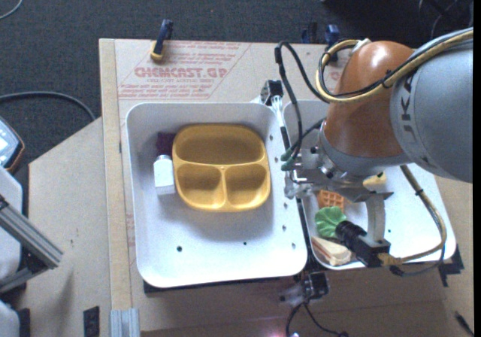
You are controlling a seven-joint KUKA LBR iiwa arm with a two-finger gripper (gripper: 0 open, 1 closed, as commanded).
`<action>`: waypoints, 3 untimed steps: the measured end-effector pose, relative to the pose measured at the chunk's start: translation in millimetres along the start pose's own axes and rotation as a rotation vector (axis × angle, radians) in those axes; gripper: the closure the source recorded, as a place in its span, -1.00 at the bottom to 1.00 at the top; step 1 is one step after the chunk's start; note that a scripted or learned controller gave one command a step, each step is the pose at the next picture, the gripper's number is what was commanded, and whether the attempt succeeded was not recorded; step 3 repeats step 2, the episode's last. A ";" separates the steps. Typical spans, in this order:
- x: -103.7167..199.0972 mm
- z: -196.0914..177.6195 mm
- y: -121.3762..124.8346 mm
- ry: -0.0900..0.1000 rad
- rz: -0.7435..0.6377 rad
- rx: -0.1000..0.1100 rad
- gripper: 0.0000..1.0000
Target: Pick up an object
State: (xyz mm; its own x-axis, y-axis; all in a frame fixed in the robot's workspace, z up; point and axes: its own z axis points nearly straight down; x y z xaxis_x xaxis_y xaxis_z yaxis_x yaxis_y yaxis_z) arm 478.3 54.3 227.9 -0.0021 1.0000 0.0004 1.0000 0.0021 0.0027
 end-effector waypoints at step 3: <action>-6.6 13.6 5.3 0.000 0.002 0.007 1.00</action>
